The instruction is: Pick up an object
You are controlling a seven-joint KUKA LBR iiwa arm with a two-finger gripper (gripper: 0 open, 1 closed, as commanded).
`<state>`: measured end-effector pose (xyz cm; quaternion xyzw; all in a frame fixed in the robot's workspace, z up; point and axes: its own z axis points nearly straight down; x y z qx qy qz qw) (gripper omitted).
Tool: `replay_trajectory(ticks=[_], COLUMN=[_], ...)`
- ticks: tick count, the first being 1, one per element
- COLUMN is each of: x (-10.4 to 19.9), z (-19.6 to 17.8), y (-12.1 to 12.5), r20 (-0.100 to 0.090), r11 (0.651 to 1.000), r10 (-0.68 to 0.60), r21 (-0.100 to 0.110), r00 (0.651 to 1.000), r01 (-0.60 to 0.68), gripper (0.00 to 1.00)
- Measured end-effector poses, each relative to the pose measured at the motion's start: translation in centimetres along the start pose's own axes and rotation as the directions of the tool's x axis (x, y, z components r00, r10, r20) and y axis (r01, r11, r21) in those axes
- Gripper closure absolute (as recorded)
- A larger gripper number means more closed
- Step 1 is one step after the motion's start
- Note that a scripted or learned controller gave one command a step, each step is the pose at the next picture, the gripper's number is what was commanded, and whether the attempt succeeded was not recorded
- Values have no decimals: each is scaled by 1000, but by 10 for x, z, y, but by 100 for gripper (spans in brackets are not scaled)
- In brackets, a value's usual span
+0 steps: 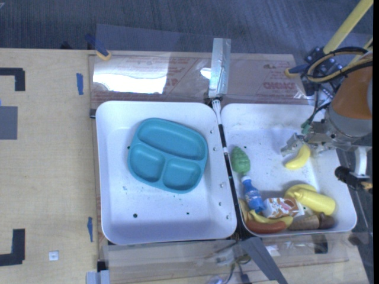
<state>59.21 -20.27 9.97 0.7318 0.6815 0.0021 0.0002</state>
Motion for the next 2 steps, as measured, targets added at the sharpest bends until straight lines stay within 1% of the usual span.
replay_trajectory(ticks=[1,2], x=[-1,44], z=[-11,-90], y=[1,-19], r20=[2,3], r11=[1000,996], r10=[0,86], r21=[-4,-3], r00=[1000,996], r01=[0,-86], gripper=[100,100])
